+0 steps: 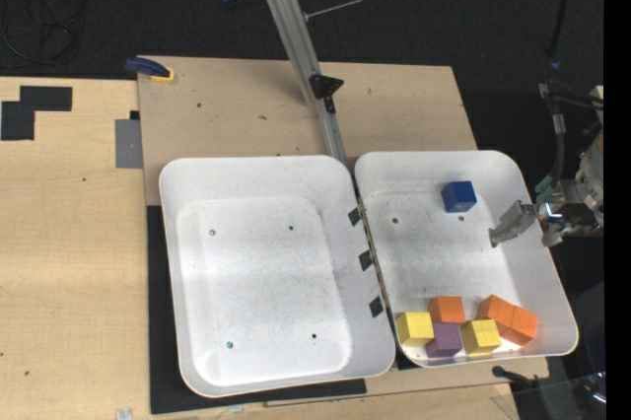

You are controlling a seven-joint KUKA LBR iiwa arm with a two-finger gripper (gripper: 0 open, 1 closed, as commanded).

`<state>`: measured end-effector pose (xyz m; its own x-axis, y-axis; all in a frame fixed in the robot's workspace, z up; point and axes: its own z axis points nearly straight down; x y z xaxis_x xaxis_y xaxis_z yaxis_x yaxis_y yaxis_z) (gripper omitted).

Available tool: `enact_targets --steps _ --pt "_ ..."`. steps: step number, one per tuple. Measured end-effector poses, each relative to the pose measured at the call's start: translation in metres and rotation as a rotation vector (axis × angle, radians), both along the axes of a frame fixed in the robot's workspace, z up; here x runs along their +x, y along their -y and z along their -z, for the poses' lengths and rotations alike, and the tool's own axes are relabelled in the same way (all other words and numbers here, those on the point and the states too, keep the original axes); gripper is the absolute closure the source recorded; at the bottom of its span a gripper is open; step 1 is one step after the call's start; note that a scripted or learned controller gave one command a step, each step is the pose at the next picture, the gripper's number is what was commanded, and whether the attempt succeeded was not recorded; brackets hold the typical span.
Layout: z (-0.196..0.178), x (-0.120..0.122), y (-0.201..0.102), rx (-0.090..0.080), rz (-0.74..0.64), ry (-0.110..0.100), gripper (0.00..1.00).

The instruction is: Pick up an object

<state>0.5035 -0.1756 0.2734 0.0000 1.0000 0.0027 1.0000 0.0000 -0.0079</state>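
A: Gripper [527,221] at right bin's [414,174] right rim, nothing visibly held. Opening? Can't tell from this angle.

B: Targets? Blue cube [458,196] alone, upper middle. Rest bunched at near edge: yellow [415,325], orange [447,309], purple [447,338].

A: Probably go for blue. Centre above, square to its faces, straight down. Avoid cluster, too tight for a clean grasp.

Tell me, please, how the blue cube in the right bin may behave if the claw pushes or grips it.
The blue cube looks rigid with flat faces, so it would probably slide, not roll. It stands alone on the right bin floor, so a push should not disturb other blocks. It seems small, likely light.
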Motion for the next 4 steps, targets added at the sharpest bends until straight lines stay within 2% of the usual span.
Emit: enact_targets --steps 1,2,3,4 --pt "-0.002 0.0 0.001 -0.001 0.003 0.004 0.0" --pt "0.05 0.009 0.0 0.0 0.001 0.0 0.0" --pt "0.096 0.006 -0.007 0.0 0.002 -0.001 0.0" --pt "0.158 0.002 -0.002 0.001 0.002 -0.002 0.0"
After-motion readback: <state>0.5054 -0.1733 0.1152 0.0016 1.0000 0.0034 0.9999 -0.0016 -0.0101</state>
